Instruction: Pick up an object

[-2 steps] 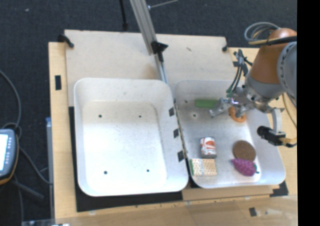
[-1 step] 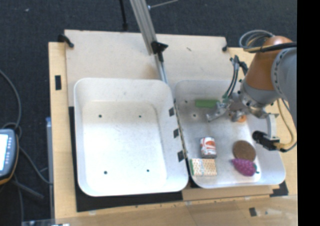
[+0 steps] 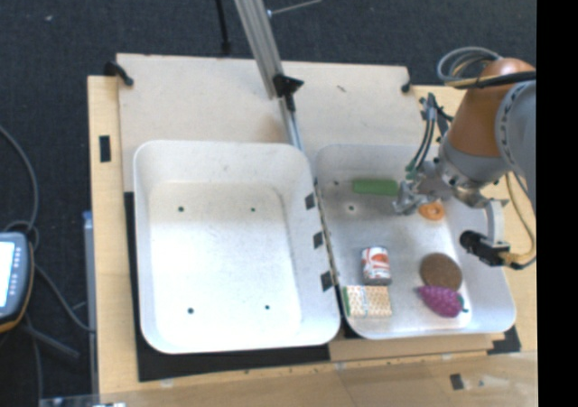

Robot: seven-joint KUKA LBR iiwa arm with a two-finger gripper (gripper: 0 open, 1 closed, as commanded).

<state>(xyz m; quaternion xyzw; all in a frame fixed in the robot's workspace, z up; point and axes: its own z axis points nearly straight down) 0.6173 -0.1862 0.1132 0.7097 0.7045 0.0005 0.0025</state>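
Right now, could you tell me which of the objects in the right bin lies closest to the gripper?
The small orange ring, just right of the gripper. The green bar is next nearest; the can, brown disc and purple grapes lie nearer the bin's front.

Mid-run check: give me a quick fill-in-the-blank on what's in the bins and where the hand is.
1. All the objects lie in the ____ bin.
2. The hand hovers just right of the ____ bar.
3. The purple cluster lies just below the ____ disc.
4. The red-and-white can stands just above the ____ packet.

Missing words: right; green; brown; patterned
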